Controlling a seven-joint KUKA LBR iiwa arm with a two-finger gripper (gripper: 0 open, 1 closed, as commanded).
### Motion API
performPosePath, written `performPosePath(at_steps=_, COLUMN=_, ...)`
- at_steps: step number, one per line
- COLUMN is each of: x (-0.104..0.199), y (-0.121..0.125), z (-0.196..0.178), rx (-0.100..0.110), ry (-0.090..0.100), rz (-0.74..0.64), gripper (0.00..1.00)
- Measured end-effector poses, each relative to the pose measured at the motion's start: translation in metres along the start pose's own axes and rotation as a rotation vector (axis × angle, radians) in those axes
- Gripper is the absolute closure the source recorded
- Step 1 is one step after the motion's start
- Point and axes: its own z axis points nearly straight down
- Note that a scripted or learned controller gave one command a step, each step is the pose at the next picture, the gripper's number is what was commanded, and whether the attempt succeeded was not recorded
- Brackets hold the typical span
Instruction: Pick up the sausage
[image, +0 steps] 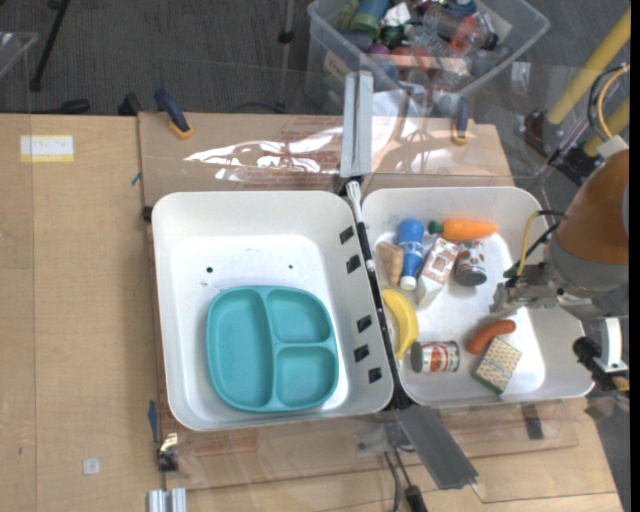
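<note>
The sausage (492, 334), a short reddish-brown link, lies tilted on the floor of the right bin (520, 200), near its right side. A can (436, 357) lies to its left and a cracker-like square (498, 365) just below it. My gripper (512, 293) hangs low just above and to the right of the sausage's upper end, close to it. The arm's grey body and orange band (600, 215) come in from the right edge and hide the bin's right wall.
The right bin also holds a carrot (468, 229), a blue bottle (409, 240), a small carton (438, 265), a dark can (470, 268) and a banana (402, 318). A teal divided plate (272, 347) sits in the left bin (180, 250). A clear tub of toys (425, 35) stands behind.
</note>
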Motion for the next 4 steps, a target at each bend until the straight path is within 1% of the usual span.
performPosePath(at_steps=1, x=0.015, y=0.096, z=-0.1, rx=0.015, ry=0.006, rz=0.099, gripper=1.0)
performPosePath(at_steps=2, x=0.138, y=0.108, z=-0.082, rx=0.022, ry=0.009, rz=0.101, gripper=1.0)
performPosePath(at_steps=3, x=0.138, y=0.108, z=-0.082, rx=0.022, ry=0.008, rz=0.101, gripper=0.0)
performPosePath(at_steps=4, x=0.07, y=0.115, z=-0.017, rx=0.024, ry=0.007, rz=0.262, gripper=0.0)
